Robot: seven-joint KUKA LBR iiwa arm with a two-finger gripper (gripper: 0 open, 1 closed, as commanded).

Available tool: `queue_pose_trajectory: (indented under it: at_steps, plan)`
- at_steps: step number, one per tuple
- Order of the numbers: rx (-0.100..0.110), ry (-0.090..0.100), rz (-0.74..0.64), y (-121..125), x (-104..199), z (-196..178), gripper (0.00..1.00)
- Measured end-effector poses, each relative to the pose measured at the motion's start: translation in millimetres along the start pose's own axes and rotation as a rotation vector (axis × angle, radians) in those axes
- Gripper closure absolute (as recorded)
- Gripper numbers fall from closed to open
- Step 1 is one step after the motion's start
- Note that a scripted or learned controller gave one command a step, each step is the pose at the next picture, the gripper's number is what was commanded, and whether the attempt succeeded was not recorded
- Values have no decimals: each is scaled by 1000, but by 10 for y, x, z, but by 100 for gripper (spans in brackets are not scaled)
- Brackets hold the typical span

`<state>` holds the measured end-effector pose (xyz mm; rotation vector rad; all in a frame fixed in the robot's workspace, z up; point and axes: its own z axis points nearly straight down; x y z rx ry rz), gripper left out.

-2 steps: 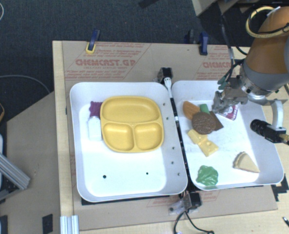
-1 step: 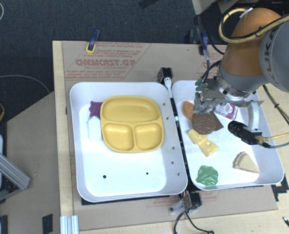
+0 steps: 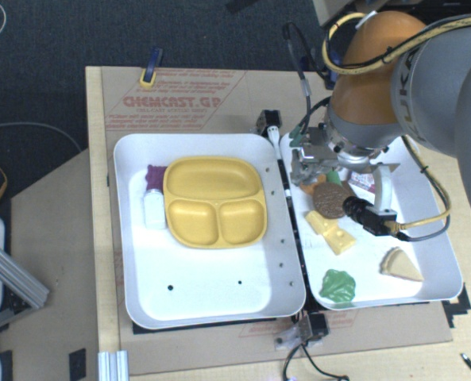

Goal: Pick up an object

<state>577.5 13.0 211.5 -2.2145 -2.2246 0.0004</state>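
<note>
Whether the gripper (image 3: 324, 173) fingers are spread or closed cannot be told; the grey arm with its orange band (image 3: 376, 42) hides them, right of centre frame. Just below lies a round brown cookie (image 3: 329, 200), with a yellow cheese wedge (image 3: 331, 232), green leafy piece (image 3: 337, 286) and tan wedge (image 3: 399, 265) lower in the right white bin (image 3: 444, 244). Centre-left, the left white bin (image 3: 203, 292) holds a yellow compartment plate (image 3: 214, 200).
</note>
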Motion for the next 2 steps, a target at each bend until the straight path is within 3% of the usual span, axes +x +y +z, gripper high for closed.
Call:
queue_pose_trajectory:
  at_steps: [1, 2]
  plan:
    - [2, 1, -2, -87, 511, -25, 100]
    - [-4, 0, 1, -104, 734, -128, 100]
